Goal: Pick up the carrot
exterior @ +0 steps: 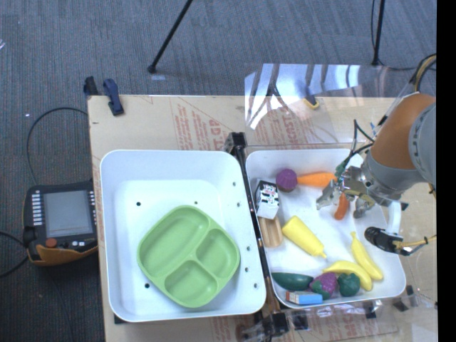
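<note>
Left bin (114, 191): holds a light green divided tray (189, 255), lying flat, three compartments. Right bin (313, 155): along its left side, a small black-and-white carton (267, 199) with a tan wooden block (270, 231) just below it. Toward the back, a purple round piece (287, 179) touching the carrot (315, 179); the carrot is orange, tapered, lying flat across the bin with its thick end against the purple piece. Centre: a yellow corn-like piece (304, 236). Front edge: a dark green vegetable (291, 281), a purple and green cluster (335, 285), bananas (360, 261). The gripper (343, 204) stands just right of the carrot, fingers spread, with a small orange-red item (341, 206) between them; whether they pinch it cannot be told.
</note>
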`<state>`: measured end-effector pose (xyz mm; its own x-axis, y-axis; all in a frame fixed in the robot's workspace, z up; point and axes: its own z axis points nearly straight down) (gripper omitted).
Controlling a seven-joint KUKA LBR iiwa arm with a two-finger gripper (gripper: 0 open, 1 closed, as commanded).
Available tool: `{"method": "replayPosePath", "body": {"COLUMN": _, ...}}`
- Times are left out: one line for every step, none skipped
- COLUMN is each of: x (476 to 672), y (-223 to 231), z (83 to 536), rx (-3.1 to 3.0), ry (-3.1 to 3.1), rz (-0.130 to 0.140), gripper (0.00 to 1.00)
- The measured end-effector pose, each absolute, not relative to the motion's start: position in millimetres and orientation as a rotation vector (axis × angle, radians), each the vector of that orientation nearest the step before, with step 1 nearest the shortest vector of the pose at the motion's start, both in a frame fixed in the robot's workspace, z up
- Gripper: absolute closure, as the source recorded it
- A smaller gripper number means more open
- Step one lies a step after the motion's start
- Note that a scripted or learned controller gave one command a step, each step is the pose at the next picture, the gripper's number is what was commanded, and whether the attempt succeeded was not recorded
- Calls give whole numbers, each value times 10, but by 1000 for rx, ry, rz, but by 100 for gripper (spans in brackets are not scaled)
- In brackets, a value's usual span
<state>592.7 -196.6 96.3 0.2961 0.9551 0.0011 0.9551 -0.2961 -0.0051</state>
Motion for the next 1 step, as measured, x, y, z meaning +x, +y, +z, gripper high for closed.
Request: {"method": "replayPosePath", "body": {"x": 6442, "y": -1934, "z": 868, "rx": -2622, "ry": -1720, "rz": 3, "gripper": 0}}
